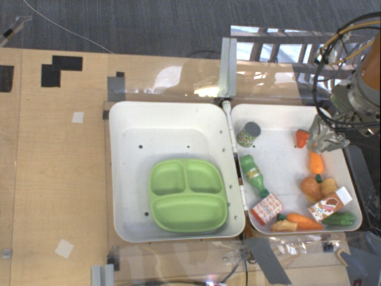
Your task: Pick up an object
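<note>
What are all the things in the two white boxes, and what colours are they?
Bins: 2, white, side by side on the bench.
Plate: 1, green, three sections, left bin.
Can: 1, green with grey top, right bin's upper left.
Bottle: 1, green, right bin's left side.
Small box: 1, red and white, right bin's bottom.
Carrots: 2, orange, right bin.
Carton: 1, white and red, right bin's lower right.
Gripper: 1, grey, above right bin's right side.

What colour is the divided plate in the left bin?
The divided plate is light green, seen in the camera view.
</note>
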Controlling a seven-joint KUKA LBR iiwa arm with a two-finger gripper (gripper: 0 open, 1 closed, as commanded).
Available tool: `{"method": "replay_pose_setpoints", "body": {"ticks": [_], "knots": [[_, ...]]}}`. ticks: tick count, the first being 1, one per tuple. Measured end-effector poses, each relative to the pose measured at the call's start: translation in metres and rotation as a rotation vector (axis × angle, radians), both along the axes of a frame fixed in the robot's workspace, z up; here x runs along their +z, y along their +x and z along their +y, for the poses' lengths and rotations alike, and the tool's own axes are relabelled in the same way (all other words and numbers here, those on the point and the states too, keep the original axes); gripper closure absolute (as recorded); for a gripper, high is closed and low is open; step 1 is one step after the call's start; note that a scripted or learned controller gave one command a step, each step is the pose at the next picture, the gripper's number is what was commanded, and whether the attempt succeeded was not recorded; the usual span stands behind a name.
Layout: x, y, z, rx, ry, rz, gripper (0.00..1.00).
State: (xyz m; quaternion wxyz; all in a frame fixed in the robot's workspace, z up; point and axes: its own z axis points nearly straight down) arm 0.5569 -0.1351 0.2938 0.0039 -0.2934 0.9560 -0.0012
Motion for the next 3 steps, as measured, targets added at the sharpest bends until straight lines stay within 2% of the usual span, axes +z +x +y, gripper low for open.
{"method": "replay_pose_setpoints", "body": {"ticks": [1, 2, 3], "knots": [[0.074, 0.075, 0.017, 0.047, -0.001, -0.009, 1.0], [0.114, 0.113, -0.024, 0.053, -0.001, -0.008, 1.0], [-0.022, 0.112, -0.056, 0.242, 0.002, 0.007, 1.0]]}}
